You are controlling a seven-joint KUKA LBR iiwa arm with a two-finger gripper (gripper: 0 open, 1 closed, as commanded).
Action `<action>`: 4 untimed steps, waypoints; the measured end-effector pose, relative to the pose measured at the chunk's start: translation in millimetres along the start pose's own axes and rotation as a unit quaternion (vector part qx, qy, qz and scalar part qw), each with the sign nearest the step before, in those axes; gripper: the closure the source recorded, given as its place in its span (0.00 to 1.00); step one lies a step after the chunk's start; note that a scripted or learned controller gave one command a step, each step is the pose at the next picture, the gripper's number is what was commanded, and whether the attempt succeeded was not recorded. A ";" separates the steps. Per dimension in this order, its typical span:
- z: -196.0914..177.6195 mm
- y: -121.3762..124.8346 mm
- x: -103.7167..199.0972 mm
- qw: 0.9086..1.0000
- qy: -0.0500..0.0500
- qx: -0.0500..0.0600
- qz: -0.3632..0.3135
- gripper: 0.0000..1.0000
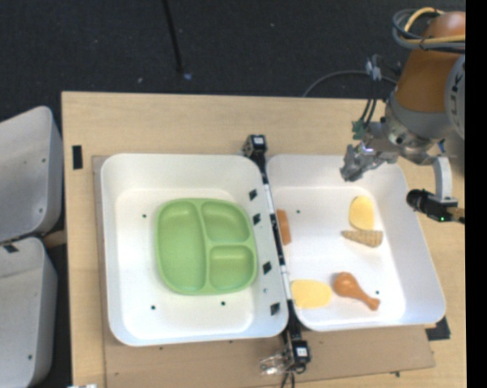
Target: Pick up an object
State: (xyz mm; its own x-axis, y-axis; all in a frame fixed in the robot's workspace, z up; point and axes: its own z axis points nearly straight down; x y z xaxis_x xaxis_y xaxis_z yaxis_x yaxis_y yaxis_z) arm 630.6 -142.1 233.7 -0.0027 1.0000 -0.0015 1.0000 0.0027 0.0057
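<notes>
The right bin (389, 186) holds several toy foods. A yellow oval piece (361, 212) lies near its far right, with a tan wedge (365, 237) just in front of it. A yellow round piece (311, 293) and an orange-brown drumstick (354, 288) lie near the front. A thin orange stick (283, 226) rests by the left wall. My gripper (358, 165) hangs over the bin's far side, above and behind the yellow oval piece, with nothing visible in it.
The left bin (122, 217) holds a green divided plate (205, 245). A divider with black clips (268, 233) runs between the bins. Cables trail behind the arm (425, 79) at the far right. White chairs (17, 184) stand to the left of the bench.
</notes>
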 end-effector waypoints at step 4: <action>3.8 -12.9 151.3 1.000 0.001 0.003 -0.002 1.00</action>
State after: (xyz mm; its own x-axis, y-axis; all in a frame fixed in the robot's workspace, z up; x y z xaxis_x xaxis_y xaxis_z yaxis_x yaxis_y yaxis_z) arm 617.3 9.2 229.6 -0.0065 1.0000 0.0012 1.0000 0.0065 -0.0003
